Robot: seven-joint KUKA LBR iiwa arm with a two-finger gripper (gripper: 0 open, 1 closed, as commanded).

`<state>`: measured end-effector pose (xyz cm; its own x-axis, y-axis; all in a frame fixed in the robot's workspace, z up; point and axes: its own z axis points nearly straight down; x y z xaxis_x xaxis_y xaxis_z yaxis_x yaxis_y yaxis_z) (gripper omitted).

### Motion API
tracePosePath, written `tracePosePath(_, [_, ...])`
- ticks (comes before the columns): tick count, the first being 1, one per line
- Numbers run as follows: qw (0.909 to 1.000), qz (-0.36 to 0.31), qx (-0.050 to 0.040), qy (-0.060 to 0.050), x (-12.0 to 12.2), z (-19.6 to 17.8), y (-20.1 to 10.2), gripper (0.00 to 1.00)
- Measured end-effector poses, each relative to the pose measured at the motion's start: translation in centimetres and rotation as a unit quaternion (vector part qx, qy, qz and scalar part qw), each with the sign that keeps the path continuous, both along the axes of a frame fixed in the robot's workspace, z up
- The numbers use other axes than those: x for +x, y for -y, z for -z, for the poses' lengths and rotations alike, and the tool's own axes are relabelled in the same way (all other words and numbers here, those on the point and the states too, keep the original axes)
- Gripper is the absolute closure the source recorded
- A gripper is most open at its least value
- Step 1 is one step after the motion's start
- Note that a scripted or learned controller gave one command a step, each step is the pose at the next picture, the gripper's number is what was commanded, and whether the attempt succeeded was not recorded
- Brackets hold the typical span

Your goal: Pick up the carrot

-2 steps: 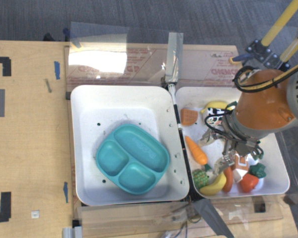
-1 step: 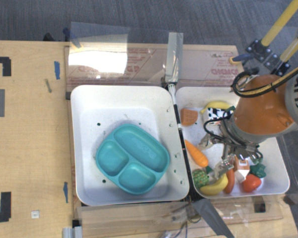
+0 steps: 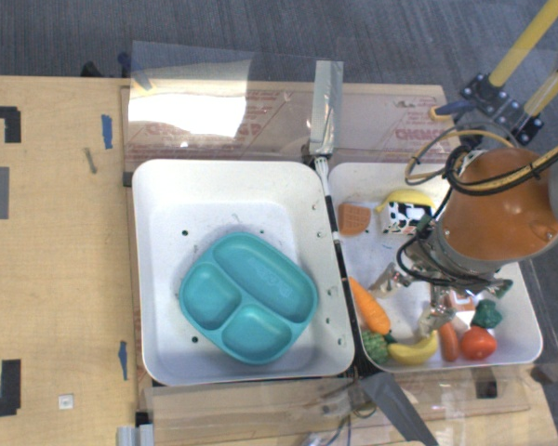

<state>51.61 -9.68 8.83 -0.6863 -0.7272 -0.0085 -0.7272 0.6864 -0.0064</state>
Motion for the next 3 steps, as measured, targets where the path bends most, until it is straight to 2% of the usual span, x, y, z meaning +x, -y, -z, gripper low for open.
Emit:
tracePosePath(1, [0.9998,0.017,0.0007,0.002,-1.4,-10.1,-8.0,0.00])
tracePosePath(2, [1.0000,-0.002,0.0001,-0.003,-2.1,-9.7,-9.8,0.00])
tracePosePath(3, [0.9999,-0.014,-0.0005,-0.003,-2.3,-9.7,-6.9,0.00])
